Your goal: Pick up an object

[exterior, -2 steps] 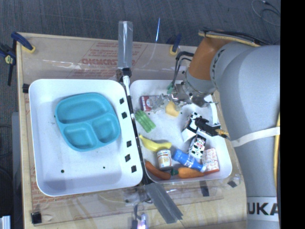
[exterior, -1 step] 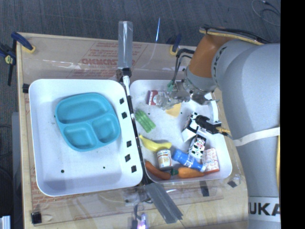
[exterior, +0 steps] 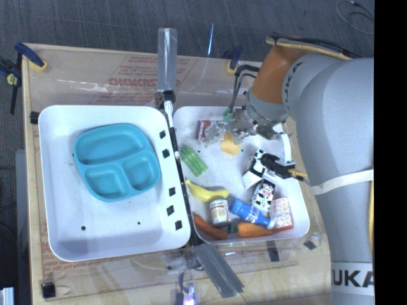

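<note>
My gripper (exterior: 224,129) hangs low over the far part of the right bin (exterior: 299,224), at the end of the grey arm with the orange band. A yellow wedge (exterior: 230,146) lies right under and just in front of it; contact cannot be judged. A small red and white packet (exterior: 203,129) lies just left of the gripper. Further toward the front lie a green object (exterior: 193,160), a banana (exterior: 205,192), a small jar (exterior: 219,211), a carrot (exterior: 251,230), a blue bottle (exterior: 250,213), a cow-patterned object (exterior: 262,196) and a red and white pack (exterior: 282,213).
The left bin (exterior: 57,234) holds a blue divided plate (exterior: 117,161). A ridge with black clips (exterior: 170,170) separates the two bins. The arm's large grey body covers the right side of the bench. A clear upright tube (exterior: 167,59) stands behind the bins.
</note>
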Motion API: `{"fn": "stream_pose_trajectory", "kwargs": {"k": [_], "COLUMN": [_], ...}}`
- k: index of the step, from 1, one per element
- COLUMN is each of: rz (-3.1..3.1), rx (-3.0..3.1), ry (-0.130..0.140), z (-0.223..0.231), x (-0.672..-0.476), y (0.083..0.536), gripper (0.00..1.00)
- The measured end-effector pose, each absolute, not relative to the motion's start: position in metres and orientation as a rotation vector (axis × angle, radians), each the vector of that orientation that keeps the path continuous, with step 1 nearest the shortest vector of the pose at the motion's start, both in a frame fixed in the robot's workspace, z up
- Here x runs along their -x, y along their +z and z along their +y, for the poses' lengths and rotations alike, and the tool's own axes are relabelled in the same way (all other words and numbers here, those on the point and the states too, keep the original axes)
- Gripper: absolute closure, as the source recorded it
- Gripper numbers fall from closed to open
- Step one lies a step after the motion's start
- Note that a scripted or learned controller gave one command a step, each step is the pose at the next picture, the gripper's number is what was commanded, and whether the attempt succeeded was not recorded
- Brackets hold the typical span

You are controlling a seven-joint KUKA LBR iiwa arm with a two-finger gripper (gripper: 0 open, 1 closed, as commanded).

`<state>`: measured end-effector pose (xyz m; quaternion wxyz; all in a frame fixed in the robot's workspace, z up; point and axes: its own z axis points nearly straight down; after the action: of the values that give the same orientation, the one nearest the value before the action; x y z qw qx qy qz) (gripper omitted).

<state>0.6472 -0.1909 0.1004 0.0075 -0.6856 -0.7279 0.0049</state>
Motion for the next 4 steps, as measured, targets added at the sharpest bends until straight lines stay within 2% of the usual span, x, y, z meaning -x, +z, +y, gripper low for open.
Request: {"fn": "stream_pose_trajectory", "kwargs": {"k": [1, 2, 3, 4], "rz": [-2.253, -2.26, -2.26, -2.297], "rx": [2.182, 2.172, 2.171, 2.137], "ry": [0.004, 0.007, 0.007, 0.003], "z": [-0.207, -0.205, -0.205, -0.183], "x": [-0.645, -0.646, -0.646, -0.657], "y": [0.104, 0.113, 0.113, 0.091], "gripper": [0.0, 1.0, 0.0, 0.0]}}
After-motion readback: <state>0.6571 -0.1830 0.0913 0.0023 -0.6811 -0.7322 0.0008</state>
